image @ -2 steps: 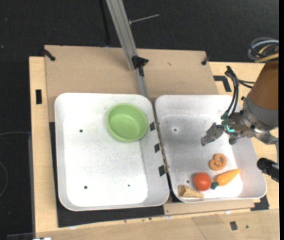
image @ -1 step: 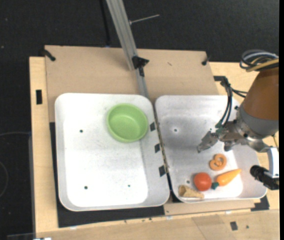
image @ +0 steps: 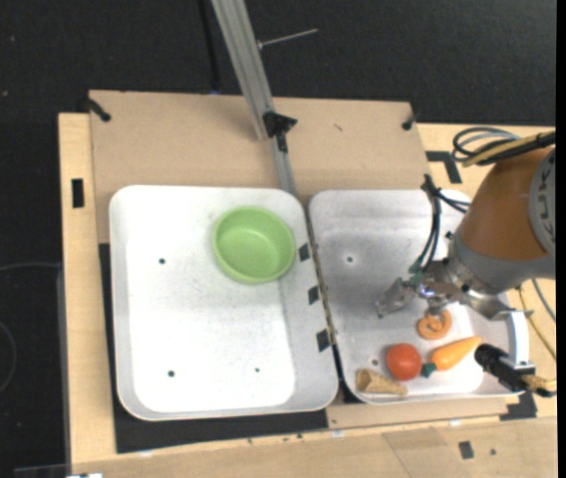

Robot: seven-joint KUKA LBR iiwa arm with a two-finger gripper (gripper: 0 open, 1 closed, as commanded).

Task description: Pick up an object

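The right bin (image: 363, 227) holds several small things along its near edge. A red tomato (image: 403, 360) lies beside an orange carrot (image: 454, 353), and a tan wedge-shaped piece (image: 380, 383) sits in the near left corner. A small round orange piece (image: 432, 325) lies just under the wrist. My gripper (image: 406, 298) hangs low over the middle of the right bin, just left of and above the round orange piece. Nothing shows between its tips.
A green bowl (image: 254, 244) stands upright at the far right of the left bin (image: 163, 366). A grey metal pole (image: 248, 63) rises slantwise behind the seam between the bins. The arm's orange band (image: 507, 207) overhangs the right bin's right edge.
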